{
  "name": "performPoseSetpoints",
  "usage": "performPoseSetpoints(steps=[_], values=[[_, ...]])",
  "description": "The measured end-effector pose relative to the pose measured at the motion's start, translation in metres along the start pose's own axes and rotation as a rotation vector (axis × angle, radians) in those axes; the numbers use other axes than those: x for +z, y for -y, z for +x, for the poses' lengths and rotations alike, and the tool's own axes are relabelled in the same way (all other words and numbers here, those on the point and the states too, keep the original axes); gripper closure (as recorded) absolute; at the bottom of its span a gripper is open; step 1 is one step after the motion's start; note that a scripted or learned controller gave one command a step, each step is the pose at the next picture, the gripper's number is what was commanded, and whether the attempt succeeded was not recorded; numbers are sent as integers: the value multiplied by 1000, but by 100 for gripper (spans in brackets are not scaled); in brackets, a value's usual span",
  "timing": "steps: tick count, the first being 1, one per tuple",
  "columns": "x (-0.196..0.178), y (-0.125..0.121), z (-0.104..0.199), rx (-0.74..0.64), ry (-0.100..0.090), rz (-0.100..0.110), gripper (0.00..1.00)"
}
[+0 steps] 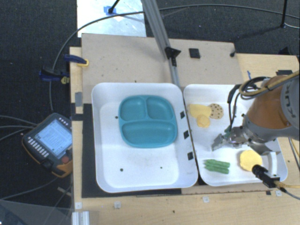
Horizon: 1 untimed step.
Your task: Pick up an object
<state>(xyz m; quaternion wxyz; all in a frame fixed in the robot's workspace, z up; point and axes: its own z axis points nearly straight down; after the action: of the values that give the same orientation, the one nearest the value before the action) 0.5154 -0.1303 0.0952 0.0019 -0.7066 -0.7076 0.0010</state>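
no writing can be read anywhere; the pendant at the left shows a lit bluish screen, too small to make out. bench is pale tan board, set on dark carpet crossed by thin cables; a blue-handled clamp grips its left edge, a yellow-tipped one sits just above. a grey pole slants down from the top to a black bracket near the bins' far edge. two white bins side by side: left bin holds a teal divided plate, lying flat toward the far half. right bin holds the loose items: a yellow piece with a smaller yellow bit touching it, a speckled cookie just beside those, a green bean pod near the front wall, a yellow round to its right. arm reaches in from the right, orange band over the right bin. gripper hangs in mid-bin, between cookie and green pod, apart from both; its fingers point left, nothing seen between them; their spread cannot be told from here.
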Motion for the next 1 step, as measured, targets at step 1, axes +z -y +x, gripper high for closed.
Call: performPoseSetpoints(steps=[1], values=[[7, -2, -1, 0, 1, -8, 0]])
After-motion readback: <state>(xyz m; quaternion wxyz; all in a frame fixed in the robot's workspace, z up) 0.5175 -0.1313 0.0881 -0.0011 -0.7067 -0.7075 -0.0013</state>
